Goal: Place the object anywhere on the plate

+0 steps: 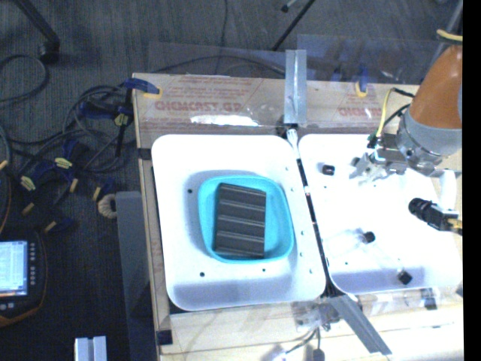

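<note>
Object — dark, ribbed block — lies flat on blue plate in left bin, task seemingly met, while tool hangs over right bin — grip state indeterminable.

Dark grey ridged block lying flat, centred on blue plate, left bin
</note>
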Robot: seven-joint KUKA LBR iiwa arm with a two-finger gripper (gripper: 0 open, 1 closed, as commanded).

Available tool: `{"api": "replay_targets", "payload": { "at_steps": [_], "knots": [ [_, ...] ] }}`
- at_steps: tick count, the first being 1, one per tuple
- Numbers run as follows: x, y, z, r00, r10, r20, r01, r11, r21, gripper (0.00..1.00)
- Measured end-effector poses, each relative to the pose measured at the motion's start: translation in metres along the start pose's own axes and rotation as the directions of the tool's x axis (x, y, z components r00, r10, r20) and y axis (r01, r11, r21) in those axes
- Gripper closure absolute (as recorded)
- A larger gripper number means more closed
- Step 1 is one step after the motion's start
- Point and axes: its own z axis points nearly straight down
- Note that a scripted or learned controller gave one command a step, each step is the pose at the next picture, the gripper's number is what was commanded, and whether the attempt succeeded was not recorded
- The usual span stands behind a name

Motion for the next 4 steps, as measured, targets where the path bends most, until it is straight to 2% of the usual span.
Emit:
{"api": "replay_targets", "payload": {
  "at_steps": [1,2,3,4],
  "knots": [
    [0.000,0.000,0.000,1.000,0.000,0.000,0.000,1.000,0.000,0.00],
    [-0.035,-0.051,0.026,0.999,0.046,0.000,-0.046,0.999,0.002,0.00],
    [-0.034,-0.009,-0.107,0.997,0.079,0.002,-0.079,0.997,-0.002,0.00],
    [-0.037,-0.042,-0.030,0.993,0.121,0.001,-0.121,0.993,0.002,0.00]
  ]
}}
